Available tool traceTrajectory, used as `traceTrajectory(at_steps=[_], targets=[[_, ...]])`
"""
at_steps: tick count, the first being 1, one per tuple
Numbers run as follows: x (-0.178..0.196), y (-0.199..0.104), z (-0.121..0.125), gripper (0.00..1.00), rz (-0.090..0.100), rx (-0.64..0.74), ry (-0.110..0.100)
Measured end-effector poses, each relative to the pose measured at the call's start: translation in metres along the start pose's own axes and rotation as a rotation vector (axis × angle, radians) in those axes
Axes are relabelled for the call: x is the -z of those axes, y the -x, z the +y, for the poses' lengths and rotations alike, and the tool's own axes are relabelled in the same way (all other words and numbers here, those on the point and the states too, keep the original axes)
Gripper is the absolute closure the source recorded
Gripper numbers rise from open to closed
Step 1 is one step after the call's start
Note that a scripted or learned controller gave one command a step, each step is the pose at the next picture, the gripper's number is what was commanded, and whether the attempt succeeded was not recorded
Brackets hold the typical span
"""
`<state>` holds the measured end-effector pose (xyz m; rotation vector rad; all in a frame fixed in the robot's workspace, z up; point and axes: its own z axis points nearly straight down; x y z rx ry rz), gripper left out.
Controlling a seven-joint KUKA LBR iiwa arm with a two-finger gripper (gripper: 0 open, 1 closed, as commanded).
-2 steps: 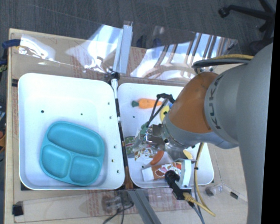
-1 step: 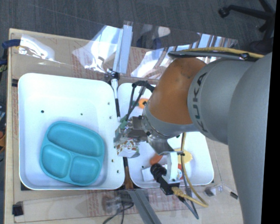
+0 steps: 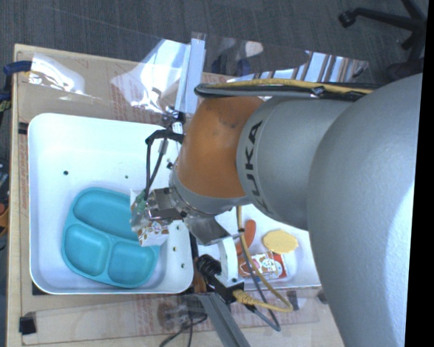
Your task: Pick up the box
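The end effector (image 3: pixel 149 218) sits low over the left bin (image 3: pixel 49 142), at the right edge of a blue divided tray (image 3: pixel 105 235); whether it is spread or pressed together cannot be told. A small printed box (image 3: pixel 152 233) shows directly beneath it, touching the tray's rim. Judged incomplete: a grasp is not confirmed, and the lift remains.

The big arm (image 3: pixel 292 159) covers the right bin (image 3: pixel 306 275) — the left bin's (image 3: pixel 70 151) top half lies bare, above the blue tray (image 3: pixel 109 236).
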<state>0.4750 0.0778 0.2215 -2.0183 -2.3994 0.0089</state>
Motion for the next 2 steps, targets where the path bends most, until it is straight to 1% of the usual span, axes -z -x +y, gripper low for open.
traceTrajectory(at_steps=[1,2], targets=[[-0.005,0.082,-0.014,1.00,0.000,0.354,0.001],[0.005,0.147,-0.004,1.00,-0.004,0.568,0.007]])
